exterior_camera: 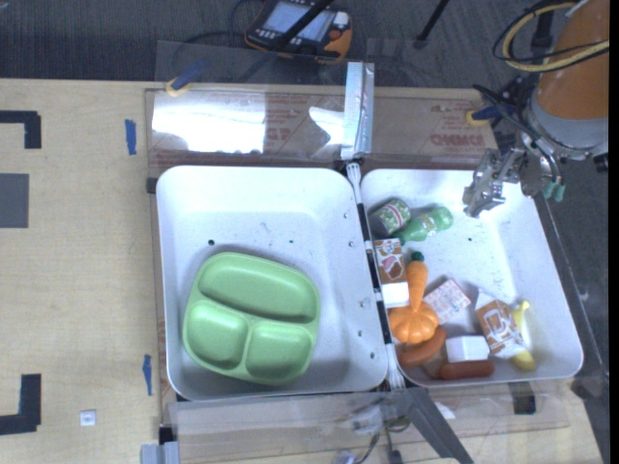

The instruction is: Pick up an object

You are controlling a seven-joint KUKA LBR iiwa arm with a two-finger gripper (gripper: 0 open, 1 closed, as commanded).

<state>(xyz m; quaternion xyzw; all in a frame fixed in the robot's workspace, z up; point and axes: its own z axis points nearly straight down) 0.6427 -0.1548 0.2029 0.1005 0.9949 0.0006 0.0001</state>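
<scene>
While my end effector [486, 193] hovers over the upper right part of the right bin [551, 259], I see nothing between its fingers; whether they are spread or closed I cannot tell at this angle. Task is open-ended, any item counts. Nearest candidate by my judgement: the green bottle-like object [426, 224], lying on its side just left of and below the end effector in the camera view, its long axis running roughly left-right with a slight tilt up to the right. A green can [391, 215] touches its left end. Farther down the bin: a carrot [416, 280] standing roughly along the up-down direction of the view, a small box [447, 301], a brown packet [495, 325], a banana [523, 334] by the lower right wall. The left bin [193, 201] holds a green divided tray [252, 316], well apart. For the green bottle-like object, the move would go left and down, fingers closing across its short axis.
</scene>
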